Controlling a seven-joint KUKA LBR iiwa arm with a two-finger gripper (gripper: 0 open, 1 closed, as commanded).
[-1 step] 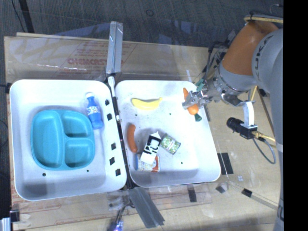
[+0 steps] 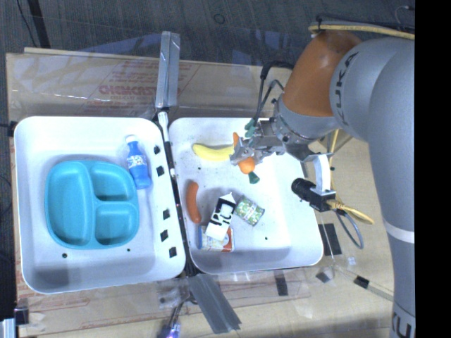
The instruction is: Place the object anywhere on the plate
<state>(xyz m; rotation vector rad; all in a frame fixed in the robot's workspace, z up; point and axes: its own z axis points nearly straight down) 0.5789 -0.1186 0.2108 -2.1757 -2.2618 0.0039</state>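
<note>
A blue plate [image 2: 88,203] with three compartments lies in the left bin [image 2: 28,259]. My gripper [image 2: 246,150] hangs over the upper middle of the right bin [image 2: 303,248]. It is shut on an orange toy carrot [image 2: 245,165], whose green top [image 2: 253,178] points down toward the bin floor. A thin orange end of the carrot shows on the other side of the fingers [image 2: 251,129]. The carrot sits just right of a yellow banana [image 2: 210,152].
A blue bottle [image 2: 137,162] lies at the plate's upper right edge in the left bin. The right bin also holds a red sausage [image 2: 192,201], a black and white carton [image 2: 220,224] and a green packet [image 2: 249,211]. A divider wall [image 2: 168,182] separates the bins.
</note>
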